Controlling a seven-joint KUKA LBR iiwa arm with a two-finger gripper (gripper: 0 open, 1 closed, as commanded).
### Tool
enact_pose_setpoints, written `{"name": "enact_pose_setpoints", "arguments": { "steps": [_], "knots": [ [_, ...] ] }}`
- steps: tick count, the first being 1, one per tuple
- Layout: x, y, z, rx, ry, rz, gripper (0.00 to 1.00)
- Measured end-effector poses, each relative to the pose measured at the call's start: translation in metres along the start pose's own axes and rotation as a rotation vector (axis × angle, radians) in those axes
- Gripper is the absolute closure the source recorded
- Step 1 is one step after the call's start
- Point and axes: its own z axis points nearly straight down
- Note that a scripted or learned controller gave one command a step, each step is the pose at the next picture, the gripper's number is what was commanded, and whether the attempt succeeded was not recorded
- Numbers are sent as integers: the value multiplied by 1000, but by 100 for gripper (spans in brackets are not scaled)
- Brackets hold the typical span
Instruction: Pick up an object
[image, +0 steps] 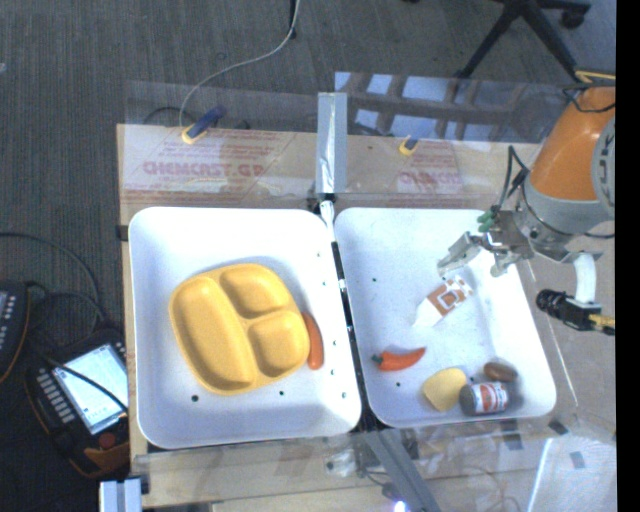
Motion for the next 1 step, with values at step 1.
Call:
{"name": "enact_pose_setpoints", "arguments": {
  "steps": [1],
  "knots": [
    [-9, -10, 85, -2, 0, 1, 0]
  ]
}}
